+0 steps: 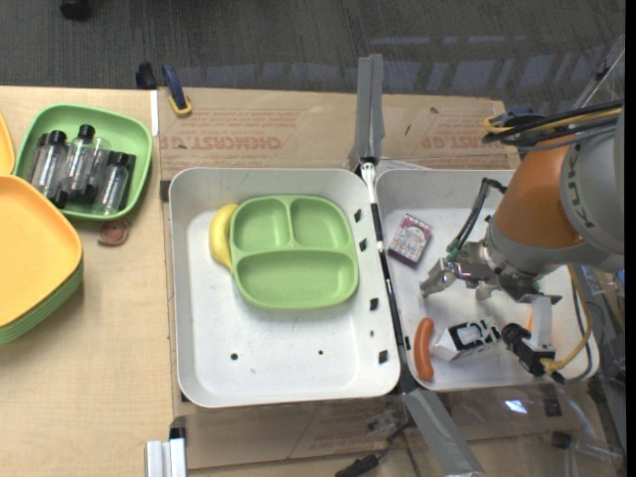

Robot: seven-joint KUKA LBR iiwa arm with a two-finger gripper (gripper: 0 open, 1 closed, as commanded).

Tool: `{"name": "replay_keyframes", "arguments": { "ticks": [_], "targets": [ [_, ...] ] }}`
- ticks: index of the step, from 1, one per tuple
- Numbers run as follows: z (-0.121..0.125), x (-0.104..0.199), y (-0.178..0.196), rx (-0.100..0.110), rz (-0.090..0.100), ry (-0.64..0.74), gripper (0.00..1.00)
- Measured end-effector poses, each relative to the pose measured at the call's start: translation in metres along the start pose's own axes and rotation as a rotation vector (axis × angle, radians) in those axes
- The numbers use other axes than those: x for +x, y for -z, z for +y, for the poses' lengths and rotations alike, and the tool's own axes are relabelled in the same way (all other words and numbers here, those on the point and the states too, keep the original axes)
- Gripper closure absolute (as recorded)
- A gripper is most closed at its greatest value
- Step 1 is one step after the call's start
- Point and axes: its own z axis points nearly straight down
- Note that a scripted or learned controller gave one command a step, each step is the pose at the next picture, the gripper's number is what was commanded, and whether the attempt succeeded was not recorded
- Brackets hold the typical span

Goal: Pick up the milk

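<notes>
The milk [467, 337], a small white carton with black markings, lies on its side in the near part of the right bin [397, 207]. A red-orange sausage-shaped toy [424, 349] lies just to its left, close to the bin's near-left corner. Farther back sits a small pink-and-white packet [408, 238]. The end effector [494, 288] hangs over the middle of this bin, just beyond the milk, with the orange-banded arm [537, 212] coming in from the right; whether it is apart or together cannot be told.

The left bin [189, 266] holds a green divided tray [294, 250] with a yellow item [221, 235] tucked against its left edge.

On the wooden tabletop [89, 386] to the far left stand a green dish of small bottles [84, 162] and a stack of orange plates [35, 256]. Cardboard [268, 132] lies under the bins, and grey carpet [298, 18] runs beyond.
</notes>
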Motion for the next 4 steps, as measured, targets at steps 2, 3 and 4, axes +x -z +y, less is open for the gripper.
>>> {"name": "replay_keyframes", "arguments": {
  "ticks": [2,3,4],
  "targets": [
    [-0.019,0.002,-0.001,0.001,-0.001,-0.333,0.0],
    [-0.019,-0.018,-0.001,0.002,-0.001,-0.588,0.0],
    [-0.045,0.028,0.099,0.001,-0.001,-0.177,0.0]
  ]
}}
